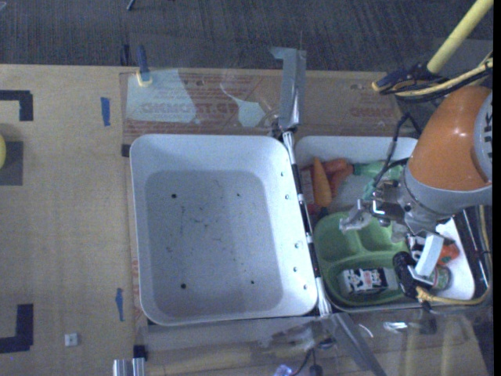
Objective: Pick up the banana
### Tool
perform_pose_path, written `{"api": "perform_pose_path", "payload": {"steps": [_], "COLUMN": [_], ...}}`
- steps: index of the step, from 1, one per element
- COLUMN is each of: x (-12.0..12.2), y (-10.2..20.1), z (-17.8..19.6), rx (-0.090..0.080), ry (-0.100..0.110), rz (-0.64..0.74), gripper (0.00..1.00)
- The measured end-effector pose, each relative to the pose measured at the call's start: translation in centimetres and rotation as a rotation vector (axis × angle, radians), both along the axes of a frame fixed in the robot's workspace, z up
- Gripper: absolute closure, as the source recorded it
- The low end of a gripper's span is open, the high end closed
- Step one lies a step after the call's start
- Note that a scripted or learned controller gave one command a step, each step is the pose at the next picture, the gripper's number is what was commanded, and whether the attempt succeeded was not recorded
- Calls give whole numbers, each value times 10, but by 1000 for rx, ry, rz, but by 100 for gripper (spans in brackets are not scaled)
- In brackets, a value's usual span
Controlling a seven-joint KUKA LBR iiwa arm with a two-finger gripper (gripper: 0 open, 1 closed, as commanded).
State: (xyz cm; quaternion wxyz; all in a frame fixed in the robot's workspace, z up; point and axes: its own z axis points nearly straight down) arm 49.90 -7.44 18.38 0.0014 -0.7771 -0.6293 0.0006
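Note:
My gripper (374,214) hangs low over the right bin (344,142), above the back compartments of a green divided tray (338,245). The grey arm with its orange band (450,151) covers the bin's right half and hides what lies under it. An orange carrot-shaped piece (321,182) and a red-orange piece (338,165) lie along the bin's left and back wall. A small black-and-white box (365,279) sits in the tray's front compartment.
The left bin (156,157) stands beside it, and their rims meet at the middle. A small red-orange item (448,251) peeks out right of the wrist. Yellow and black cables (423,84) run behind the arm. A yellow object (1,151) shows at the bench's far left edge.

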Motion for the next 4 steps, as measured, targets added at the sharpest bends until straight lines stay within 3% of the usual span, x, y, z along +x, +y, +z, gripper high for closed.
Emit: {"api": "perform_pose_path", "payload": {"steps": [1, 2, 3, 4], "x": [28, 55, 40, 61], "y": [-31, -24, -17, -8], "z": [-94, -8, -55, 2], "rx": [-3, -2, 0, -3], "ry": [-12, -4, -2, -9], "rz": [217, 66, 481, 967], "gripper": [0, 0, 0, 0]}}
